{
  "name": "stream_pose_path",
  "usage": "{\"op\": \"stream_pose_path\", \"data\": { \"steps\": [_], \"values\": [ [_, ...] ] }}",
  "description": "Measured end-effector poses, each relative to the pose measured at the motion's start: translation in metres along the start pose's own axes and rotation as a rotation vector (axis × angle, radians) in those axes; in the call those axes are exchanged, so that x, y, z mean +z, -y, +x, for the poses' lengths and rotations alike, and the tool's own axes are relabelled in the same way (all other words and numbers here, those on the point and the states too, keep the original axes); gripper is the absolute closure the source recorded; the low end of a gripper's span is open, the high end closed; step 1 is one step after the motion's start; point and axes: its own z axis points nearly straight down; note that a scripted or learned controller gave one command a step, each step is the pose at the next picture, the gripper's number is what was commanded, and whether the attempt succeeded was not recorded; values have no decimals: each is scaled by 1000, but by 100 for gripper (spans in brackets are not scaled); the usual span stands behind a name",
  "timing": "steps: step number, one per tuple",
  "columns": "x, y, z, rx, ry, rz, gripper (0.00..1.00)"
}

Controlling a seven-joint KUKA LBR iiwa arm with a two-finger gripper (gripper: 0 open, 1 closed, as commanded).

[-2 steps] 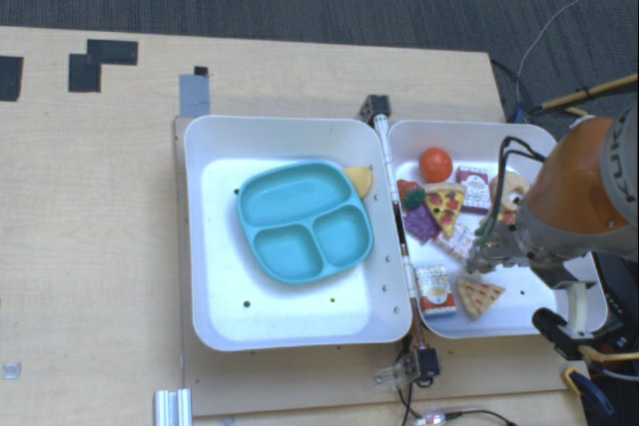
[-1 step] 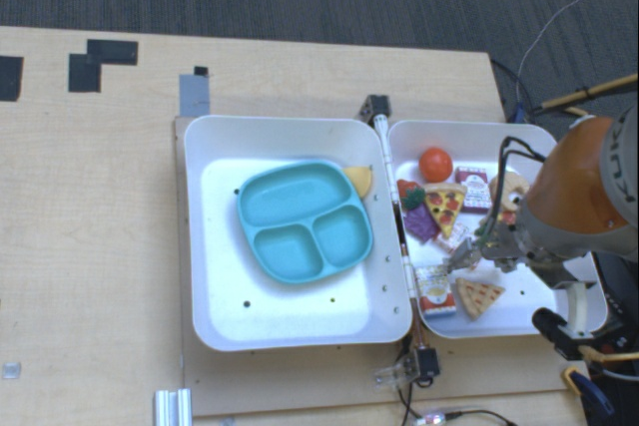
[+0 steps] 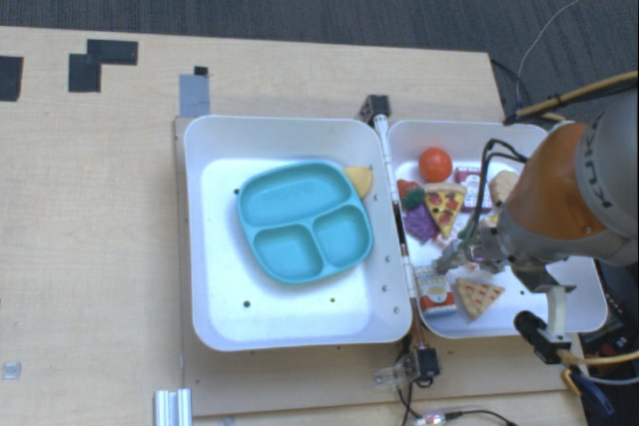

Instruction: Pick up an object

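The right bin [image 3: 419, 140] holds several toy foods: a red tomato [image 3: 434, 164], a pizza slice [image 3: 444, 205], a purple piece [image 3: 419, 223], a red-and-green piece [image 3: 407, 192], a second pizza slice [image 3: 478, 295] and a small red-and-white packet [image 3: 435, 299]. My gripper [image 3: 461, 252] hangs low over the middle of this bin, between the two pizza slices. The grey and orange arm covers the bin's right half.
The left bin [image 3: 200, 244] carries a blue three-compartment plate [image 3: 303, 221], with a yellow piece [image 3: 358, 179] by its upper right corner. A metal divider [image 3: 391, 200] separates the bins. Cables run at the bench's front edge.
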Motion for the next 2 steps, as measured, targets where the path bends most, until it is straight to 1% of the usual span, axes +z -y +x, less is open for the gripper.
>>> {"op": "stream_pose_path", "data": {
  "steps": [1,2],
  "values": [
    [-12,-3,6,-5,-15,0,100],
    [-14,-5,-3,3,3,-13,0]
  ]
}}
